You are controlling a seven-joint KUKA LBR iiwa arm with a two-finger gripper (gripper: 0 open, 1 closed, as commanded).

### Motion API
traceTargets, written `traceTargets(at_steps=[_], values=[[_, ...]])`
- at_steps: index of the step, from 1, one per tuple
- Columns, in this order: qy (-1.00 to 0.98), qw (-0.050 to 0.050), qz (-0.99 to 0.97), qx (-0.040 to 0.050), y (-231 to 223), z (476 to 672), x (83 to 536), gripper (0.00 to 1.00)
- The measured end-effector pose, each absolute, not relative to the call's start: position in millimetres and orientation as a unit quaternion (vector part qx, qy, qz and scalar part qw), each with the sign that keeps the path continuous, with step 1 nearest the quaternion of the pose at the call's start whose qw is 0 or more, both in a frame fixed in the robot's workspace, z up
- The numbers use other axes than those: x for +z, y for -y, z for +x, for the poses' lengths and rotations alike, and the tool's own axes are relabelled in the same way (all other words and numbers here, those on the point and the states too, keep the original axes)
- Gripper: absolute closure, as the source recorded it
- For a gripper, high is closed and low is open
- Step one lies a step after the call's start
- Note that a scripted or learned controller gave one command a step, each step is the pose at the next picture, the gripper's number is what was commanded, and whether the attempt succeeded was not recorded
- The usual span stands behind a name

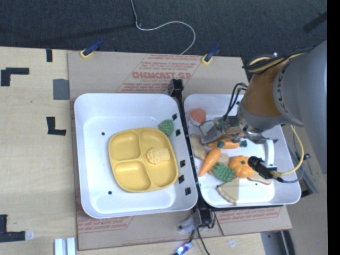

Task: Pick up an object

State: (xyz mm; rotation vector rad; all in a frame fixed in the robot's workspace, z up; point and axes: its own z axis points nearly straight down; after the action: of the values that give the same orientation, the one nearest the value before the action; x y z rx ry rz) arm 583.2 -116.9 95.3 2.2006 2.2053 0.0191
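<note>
Nearest you, a tan slice [228, 192] lies at the front of the right bin [284, 198], beside an orange pumpkin piece [240, 164].
You can see the jaws [219, 132] low over the middle of that bin's pile, just above a carrot [209, 162]; whether they are parted or closed you cannot tell. A pink round piece [198, 115] sits behind them. In the left bin [87, 142], a yellow divided plate [127, 169] carries a corn cob [158, 154], with a green piece [167, 126] at its far edge. Both bins rest on the cardboard-covered surface [106, 73].
</note>
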Motion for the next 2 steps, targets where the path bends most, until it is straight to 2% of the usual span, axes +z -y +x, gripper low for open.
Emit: traceTargets(at_steps=[1, 2], values=[[-0.707, 0.006, 0.707, 0.0035, 115.2, 579.1, 100.2, 1.00], [-0.708, 0.001, 0.707, 0.0008, 113.1, 583.7, 143.5, 1.00]])
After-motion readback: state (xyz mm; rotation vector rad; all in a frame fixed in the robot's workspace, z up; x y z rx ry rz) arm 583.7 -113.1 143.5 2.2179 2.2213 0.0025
